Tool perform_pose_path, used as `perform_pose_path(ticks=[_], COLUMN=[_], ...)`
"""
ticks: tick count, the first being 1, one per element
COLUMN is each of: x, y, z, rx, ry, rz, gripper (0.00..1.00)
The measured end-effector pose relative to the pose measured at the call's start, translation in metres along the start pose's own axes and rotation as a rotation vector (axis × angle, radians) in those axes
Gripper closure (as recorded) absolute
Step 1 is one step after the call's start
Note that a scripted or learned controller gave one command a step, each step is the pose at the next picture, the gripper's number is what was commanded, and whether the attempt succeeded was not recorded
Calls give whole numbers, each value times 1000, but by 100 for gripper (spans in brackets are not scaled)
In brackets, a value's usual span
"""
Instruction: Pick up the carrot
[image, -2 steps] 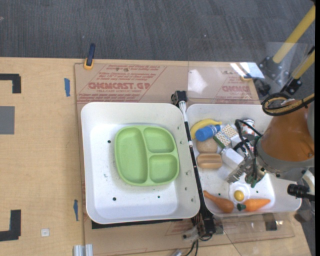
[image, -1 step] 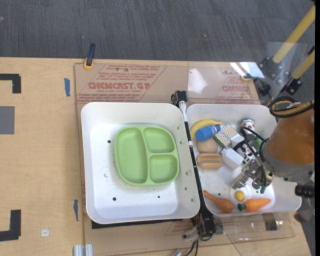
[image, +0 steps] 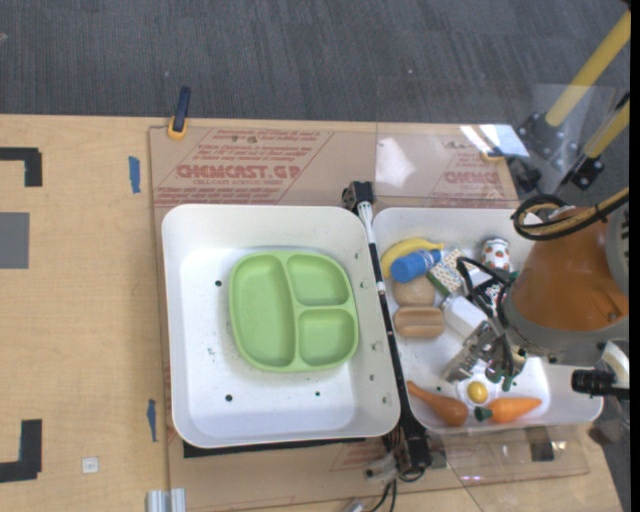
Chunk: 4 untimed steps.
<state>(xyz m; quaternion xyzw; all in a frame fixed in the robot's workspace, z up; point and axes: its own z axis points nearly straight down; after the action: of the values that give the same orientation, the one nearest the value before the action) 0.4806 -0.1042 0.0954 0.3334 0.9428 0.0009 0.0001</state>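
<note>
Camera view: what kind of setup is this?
Likely a robot lab pick-and-place bench: two white bins side by side on a board, toy food such as a carrot, and a green divided plate.

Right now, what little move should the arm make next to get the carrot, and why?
Probably a short drop, shifted slightly toward the bin's near wall. The gripper hangs just above the carrot, which lies flat at the right bin's near edge, beside a small yellow ball.

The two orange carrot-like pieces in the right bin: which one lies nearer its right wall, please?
The brighter orange carrot, right of the small yellow piece; the duller orange one lies left.
</note>
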Motion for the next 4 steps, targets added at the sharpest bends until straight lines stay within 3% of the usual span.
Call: perform_pose_path(ticks=[1,2,3,4], x=[-51,-50,-29,-64], y=[-34,-33,-26,68], z=[3,4,4,6], rx=[0,-1,-5,-4], ry=[-9,-7,-20,-14], rz=[-13,-14,-459,-514], gripper=[100,0,0,0])
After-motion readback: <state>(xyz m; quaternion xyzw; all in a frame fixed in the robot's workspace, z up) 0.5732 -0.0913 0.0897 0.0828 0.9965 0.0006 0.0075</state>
